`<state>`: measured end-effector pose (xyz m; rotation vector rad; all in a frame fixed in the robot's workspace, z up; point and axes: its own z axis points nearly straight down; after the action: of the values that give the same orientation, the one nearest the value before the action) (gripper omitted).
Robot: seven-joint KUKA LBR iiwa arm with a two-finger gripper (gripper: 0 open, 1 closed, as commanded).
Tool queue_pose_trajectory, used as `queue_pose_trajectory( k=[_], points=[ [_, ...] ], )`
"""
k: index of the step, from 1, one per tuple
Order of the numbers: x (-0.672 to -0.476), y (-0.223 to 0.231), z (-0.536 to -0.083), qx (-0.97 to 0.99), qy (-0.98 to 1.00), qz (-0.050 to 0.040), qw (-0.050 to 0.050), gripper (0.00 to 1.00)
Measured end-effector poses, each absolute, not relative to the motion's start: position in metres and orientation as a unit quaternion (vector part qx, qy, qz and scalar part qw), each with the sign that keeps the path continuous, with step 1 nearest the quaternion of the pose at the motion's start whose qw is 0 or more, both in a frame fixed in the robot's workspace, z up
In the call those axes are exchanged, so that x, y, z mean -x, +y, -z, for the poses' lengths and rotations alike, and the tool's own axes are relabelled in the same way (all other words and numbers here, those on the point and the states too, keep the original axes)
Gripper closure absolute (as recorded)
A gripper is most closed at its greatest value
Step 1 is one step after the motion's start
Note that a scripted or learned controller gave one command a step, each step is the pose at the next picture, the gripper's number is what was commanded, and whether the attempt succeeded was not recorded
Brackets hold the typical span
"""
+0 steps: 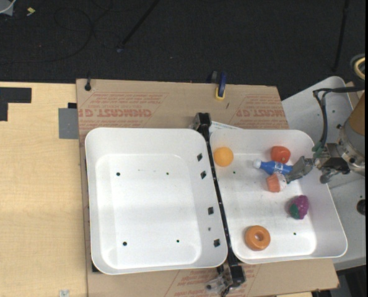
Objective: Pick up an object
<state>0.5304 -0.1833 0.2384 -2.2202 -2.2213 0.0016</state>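
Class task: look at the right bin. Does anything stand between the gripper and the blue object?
Nothing visible does. The gripper sits at the blue object's right end; the red ball and small orange piece only flank it.

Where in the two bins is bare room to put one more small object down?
The left bin has a bare floor from wall to wall. In the right bin, a patch lies between the orange ball and the orange ring. It is crowded around the blue bottle, by the pincer.
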Motion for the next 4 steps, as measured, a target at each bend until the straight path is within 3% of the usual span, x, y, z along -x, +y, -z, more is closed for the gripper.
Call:
queue_pose_trajectory(
  k=[1,2,3,4],
  points=[
    [-0.481,-0.214,-0.082,0.709,-0.705,-0.0016,0.003,0.00],
    [-0.548,-0.213,-0.088,0.706,-0.708,0.0008,-0.001,0.00],
    [-0.609,-0.176,-0.086,0.707,-0.708,-0.0036,0.006,0.00],
    [-0.530,-0.091,-0.087,0.706,-0.708,-0.0018,0.005,0.00]
  ],
)
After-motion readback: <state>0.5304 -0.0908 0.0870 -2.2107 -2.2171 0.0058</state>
